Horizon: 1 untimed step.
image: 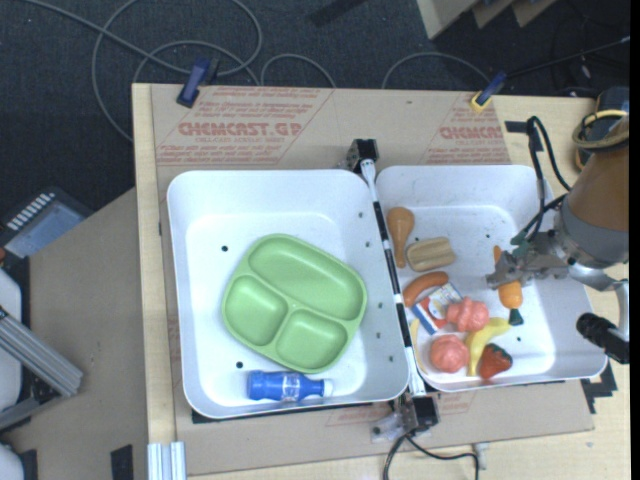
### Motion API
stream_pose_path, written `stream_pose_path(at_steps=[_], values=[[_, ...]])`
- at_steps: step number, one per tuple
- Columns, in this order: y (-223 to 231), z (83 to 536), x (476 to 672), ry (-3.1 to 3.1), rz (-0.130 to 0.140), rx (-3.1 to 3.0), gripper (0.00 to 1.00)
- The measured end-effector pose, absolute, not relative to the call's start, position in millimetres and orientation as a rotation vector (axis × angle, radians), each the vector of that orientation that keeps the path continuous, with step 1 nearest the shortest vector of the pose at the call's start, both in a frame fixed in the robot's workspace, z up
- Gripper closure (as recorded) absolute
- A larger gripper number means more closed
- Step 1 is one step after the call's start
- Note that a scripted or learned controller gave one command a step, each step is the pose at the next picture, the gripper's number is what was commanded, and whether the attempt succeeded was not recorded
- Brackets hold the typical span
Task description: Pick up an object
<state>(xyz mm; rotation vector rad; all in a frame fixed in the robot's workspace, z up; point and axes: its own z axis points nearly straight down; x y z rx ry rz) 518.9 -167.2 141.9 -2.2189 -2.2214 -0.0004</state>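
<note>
My gripper (516, 268) hangs low over the right part of the right bin (470, 183), on the grey arm with its orange band (603, 200) coming in from the right. Just under it lies a small orange piece (511, 294) with a green tip (516, 317). To the left of that lie toy foods: an orange pear shape (400, 225), a hot dog bun (430, 255), a red sausage (424, 286), a pink lump (467, 314), a red fruit (448, 352), a yellow banana (483, 337) and a strawberry (495, 361).
The left bin (200, 208) holds a green divided plate (292, 301) and a blue bottle (288, 386) lying along its front wall. A black clamp (362, 153) sits where the bins meet at the back. Cables run behind the bench.
</note>
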Motion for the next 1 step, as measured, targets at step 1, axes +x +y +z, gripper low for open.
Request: stream_pose_path(at_steps=[1], values=[[-77.6, 188.9, 510.5, -2.224, -0.002, -2.219, 1.0]])
